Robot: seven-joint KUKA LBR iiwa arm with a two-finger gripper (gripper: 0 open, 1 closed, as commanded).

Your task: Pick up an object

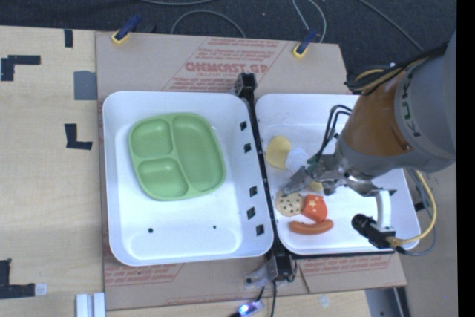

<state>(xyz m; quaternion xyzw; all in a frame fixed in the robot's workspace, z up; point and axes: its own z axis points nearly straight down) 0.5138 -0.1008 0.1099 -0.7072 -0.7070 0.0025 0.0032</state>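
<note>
Four toys crowd the right bin's (338, 104) left wall, so my pincer (300, 180), whose opening I cannot tell, may jostle the cookie (288, 203) or strawberry (315, 207).

The arm (434, 104) is a fat, rounded grey casing with pale raised lettering down its side, and just above the wrist runs a broad orange band (375, 122). Thin black cables (335, 122) loop off the band, and a yellow cable (423, 223) curls round by a white bracket (384, 208) with a black knob. The end effector (297, 182) is dull grey metal.
</note>
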